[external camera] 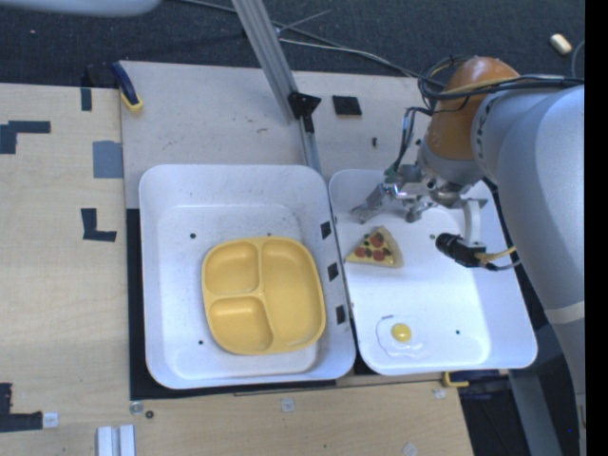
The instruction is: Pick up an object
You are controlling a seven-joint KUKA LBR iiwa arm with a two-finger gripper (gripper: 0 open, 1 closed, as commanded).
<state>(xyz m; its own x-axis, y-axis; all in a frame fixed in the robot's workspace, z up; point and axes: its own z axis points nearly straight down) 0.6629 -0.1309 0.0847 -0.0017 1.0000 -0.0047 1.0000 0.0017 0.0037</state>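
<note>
Plywood bench (57, 255) fills the lower and left parts of the frame, pale and marked with dark tape pieces (95, 224) along its left side. On it sit two shallow white bins side by side. The left bin (171, 207) holds a yellow divided plate (263, 294) with three compartments, lying flat a little below the bin's middle. The right bin (494, 335) is smaller in the frame; near its lower edge lies a toy fried egg (399, 336), white with a yellow yolk, and higher up, toward the bin's left wall, lies a toy pizza slice (375, 249) with red toppings, flat on the floor of the bin.

Just above the pizza slice, over the upper part of the right bin, hangs the gripper (388, 202), a cluster of metal parts at the end of the grey arm (541, 169), which comes in from the right. Its orange band (465, 112) shows above the wrist. Nothing can be made out between the gripper's tips, and whether they stand apart or together I cannot tell. A black cable end (461, 249) dangles over the bin's right half.

Farther back, a grey metal post (271, 50) slants up from between the bins. A blue and yellow clamp (126, 86) sits at the bench's upper left corner. Beyond lies dark carpet (380, 8) crossed by thin cables.
</note>
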